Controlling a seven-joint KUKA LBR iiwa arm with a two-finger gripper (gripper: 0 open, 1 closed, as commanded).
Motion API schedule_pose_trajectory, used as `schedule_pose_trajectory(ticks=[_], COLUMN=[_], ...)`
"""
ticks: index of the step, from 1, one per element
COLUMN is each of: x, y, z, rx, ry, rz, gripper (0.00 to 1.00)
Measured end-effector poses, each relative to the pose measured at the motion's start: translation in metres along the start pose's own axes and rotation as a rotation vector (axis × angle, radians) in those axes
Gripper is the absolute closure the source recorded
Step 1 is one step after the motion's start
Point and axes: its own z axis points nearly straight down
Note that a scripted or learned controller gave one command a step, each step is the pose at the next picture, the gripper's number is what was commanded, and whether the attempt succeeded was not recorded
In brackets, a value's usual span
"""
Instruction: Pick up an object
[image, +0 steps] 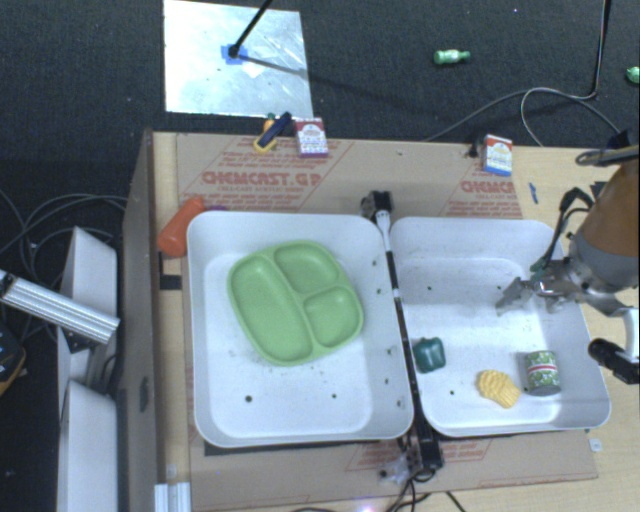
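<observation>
While the arm reaches in over the right edge of the tabletop (420, 165), its claw (527, 291) hangs above the bare middle of the right bin (450, 245), toward that bin's right wall. Two pale fingers (513, 294) splay outward from the wrist, pointing toward the bin's centre; they look spread apart with nothing between them, so the claw reads as open and empty.

Three candidates for the pick lie along the near side of the same bin. A small striped can (541, 372) stands upright close to the bin's near right corner, almost straight toward the near edge from the claw. Just beside it, toward the divider, lies a yellow ridged piece (498, 387), its long axis running slantwise. Further on, near the divider between the bins, sits a dark green pepper-like toy (428, 354), apart from the other two. The left bin (215, 330) carries a green sectioned plate (294, 300), well away from the arm.

My judgement is that the can is the nearest target: the claw would need to shift toward the near edge and slightly rightward, then descend. Because the can stands close to the bin's wall, one finger may foul the rim; the yellow piece offers more room around it.
</observation>
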Motion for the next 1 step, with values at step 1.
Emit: schedule_pose_trajectory(ticks=[1], x=[0.0013], y=[-0.0313], z=[-0.0357], rx=[0.001], ry=[0.0], rz=[0.001], gripper=[0.0])
